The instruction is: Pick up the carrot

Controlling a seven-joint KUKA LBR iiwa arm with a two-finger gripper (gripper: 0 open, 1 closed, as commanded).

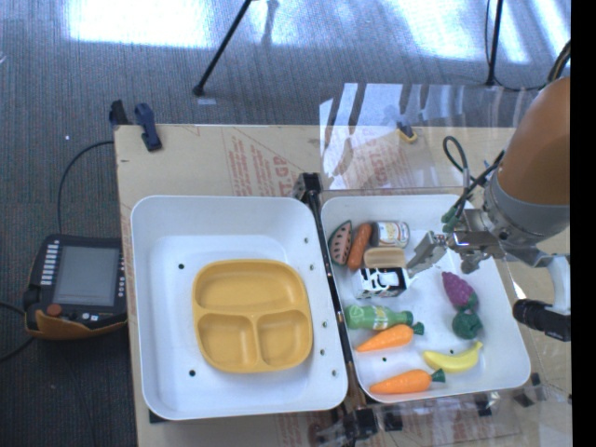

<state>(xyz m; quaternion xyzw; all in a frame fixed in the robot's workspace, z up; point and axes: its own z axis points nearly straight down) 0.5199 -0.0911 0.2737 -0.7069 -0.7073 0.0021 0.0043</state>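
My two-finger metal gripper [445, 247] hung over the upper right part of the right shallow white bin [517, 366], its fingers spread apart with nothing between them. The nearest orange plastic carrot with a green top [389, 337] lay well below it in the view, toward the bin's middle, just under a green toy bottle [374, 318]. A second orange carrot [406, 381] rested near the bin's front edge, and a third orange piece [360, 245] stood up by the left wall beside a slice of watermelon [340, 242]. I was not over any of them.

I judged the crowding the main danger. The middle carrot lay just beside the bottle, so a descent slightly off could have closed on the bottle or nudged both aside. A yellow toy banana [453, 358] sat near the front carrot's leafy end and could have been caught instead. The carrots tapered, so a grip near the tip might have squeezed them out. The yellow divided plate [251, 324] in the left bin [158, 240] stood well apart from all this
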